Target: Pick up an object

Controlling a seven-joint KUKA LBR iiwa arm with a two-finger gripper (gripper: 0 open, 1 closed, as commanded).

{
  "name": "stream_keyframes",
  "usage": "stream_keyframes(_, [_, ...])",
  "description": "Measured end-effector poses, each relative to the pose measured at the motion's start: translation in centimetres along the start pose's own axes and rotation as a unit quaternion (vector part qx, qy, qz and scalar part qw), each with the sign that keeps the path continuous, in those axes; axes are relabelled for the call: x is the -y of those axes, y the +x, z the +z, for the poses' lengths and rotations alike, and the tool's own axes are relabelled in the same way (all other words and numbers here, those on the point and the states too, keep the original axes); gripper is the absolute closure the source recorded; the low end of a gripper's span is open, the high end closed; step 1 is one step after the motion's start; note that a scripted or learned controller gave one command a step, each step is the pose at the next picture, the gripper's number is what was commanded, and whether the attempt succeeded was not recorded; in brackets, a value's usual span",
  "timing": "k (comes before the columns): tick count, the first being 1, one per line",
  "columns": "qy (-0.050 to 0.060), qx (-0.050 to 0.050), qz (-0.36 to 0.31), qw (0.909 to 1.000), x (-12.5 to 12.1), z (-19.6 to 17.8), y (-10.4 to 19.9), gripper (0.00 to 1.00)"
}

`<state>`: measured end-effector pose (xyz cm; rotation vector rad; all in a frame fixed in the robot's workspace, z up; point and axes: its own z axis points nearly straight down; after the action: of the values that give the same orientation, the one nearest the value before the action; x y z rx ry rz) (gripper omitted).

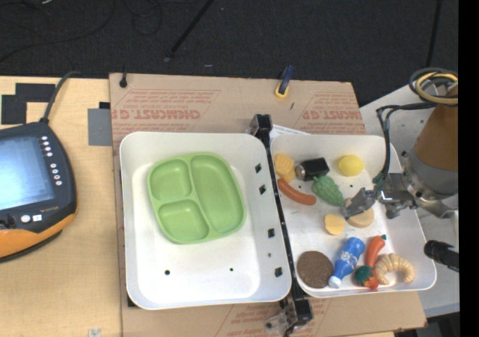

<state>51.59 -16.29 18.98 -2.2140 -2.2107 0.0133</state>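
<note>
Gripper (361, 202) sits low in the right bin (428, 272), directly over a tan disc (361, 218) that touches or underlies its tips. Whether it grips anything cannot be told. Relative to the gripper: pickle (327, 190) and sausage (296, 193) just left, lemon (349, 165) above, yellow slice (334, 224) lower left, bottle (345, 258), carrot (370, 256) and shrimp (394, 268) below. The disc is partly hidden; the arm (435, 148) is cut off at right.

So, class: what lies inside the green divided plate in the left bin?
The green divided plate shows three compartments, all bare green plastic with nothing resting in them. It sits in the left bin. Whatever lies beneath the plate is covered and cannot be seen.
</note>
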Motion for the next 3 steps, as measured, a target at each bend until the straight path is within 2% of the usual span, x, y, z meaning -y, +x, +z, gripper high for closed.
stream_keyframes(1, [-0.007,0.002,-0.001,1.0,-0.3,-0.7,-0.1,0.0])
stream_keyframes(2, [-0.003,0.0,-0.002,1.0,-0.1,5.7,-0.1,0.0])
stream_keyframes(3, [-0.005,0.001,-0.002,1.0,-0.2,10.5,0.2,0.0])
